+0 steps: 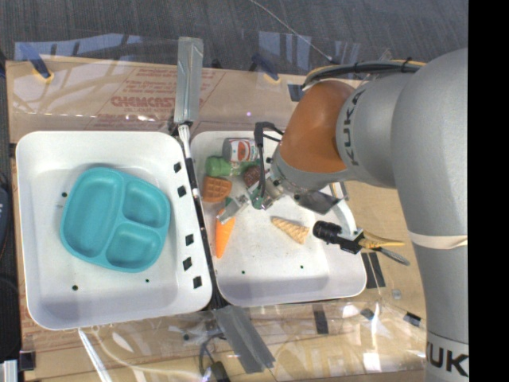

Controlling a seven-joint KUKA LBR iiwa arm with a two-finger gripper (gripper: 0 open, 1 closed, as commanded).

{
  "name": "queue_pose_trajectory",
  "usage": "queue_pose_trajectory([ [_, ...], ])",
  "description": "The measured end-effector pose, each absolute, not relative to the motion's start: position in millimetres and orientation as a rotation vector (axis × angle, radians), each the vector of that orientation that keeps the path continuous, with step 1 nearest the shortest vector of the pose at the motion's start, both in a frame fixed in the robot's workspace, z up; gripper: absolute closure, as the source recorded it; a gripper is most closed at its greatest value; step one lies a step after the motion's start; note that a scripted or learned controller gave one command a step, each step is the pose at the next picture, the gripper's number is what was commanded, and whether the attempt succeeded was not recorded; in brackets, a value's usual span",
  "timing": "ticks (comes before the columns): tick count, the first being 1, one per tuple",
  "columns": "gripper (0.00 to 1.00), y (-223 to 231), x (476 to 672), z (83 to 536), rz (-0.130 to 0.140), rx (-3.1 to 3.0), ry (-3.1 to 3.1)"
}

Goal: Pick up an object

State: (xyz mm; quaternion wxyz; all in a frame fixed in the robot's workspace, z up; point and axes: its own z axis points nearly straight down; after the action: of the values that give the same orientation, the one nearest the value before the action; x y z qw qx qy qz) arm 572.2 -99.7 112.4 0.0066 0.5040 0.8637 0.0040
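pincer [258, 200] low in right bin, grip state can't tell, wrist hides it. orange plastic carrot [223, 235] just down-left, long axis roughly straight toward-away from pincer, maybe closest pick.

A grey arm [398, 118] reaches from the right over the right bin [278, 281], its end effector [258, 197] low among toy foods. A teal divided plate [116, 219] lies in the left bin [40, 293].
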Motion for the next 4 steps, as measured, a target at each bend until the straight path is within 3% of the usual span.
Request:
queue_pose_trajectory([
  [1, 0.0, -105, 531.6, 98, 0.008, 1.263, 2.869],
  [2, 1.0, -104, 534.1, 110, 0.012, 1.251, 2.869],
  [3, 1.0, -65, 559.6, 314, 0.007, 1.561, 2.715],
  [4, 1.0, -7, 600.6, 296, -0.004, 2.645, 1.697],
])
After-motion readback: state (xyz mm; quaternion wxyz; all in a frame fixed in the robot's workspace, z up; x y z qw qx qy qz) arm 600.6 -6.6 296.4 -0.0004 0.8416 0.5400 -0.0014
